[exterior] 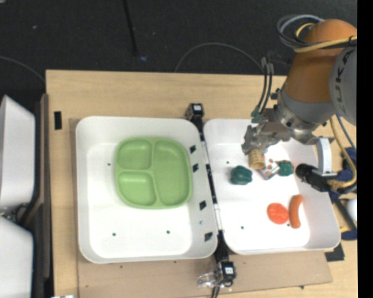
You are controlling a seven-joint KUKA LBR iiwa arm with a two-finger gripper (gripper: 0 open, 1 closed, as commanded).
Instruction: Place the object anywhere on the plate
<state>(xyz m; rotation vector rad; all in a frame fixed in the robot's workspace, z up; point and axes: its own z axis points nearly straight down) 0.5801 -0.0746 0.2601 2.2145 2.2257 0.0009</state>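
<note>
A small clip (219,273) is seen at the near edge of the bench (112,92). It sits where the two white bins meet, to the right of the green plate (153,171) and nearer the camera than it. The plate is split into three parts and lies flat in the left bin (99,228).

The small tan object (257,161) is found in the right bin (248,228), well to the right of the plate and level with the plate's far half. Its long side seems to run from far to near, but it is too small for its pointing end to be told.

The gripper (256,149) is held right over the tan object's far end, at the end of the grey and orange arm (311,73). Whether the gripper is open or closed cannot be told, nor whether the object is held.

A dark green lump (240,176) is seen just beside the tan object, on the side toward the plate. It lies between the object and the plate, and so do the raised rims of the two bins. A small white and red piece (271,168) and a teal piece (286,167) are seen on the tan object's other side, away from the plate. A round orange thing (276,213) and an orange stick (294,210) lie side by side, still farther from the plate and nearer the camera. The stick is laid from far to near.
</note>
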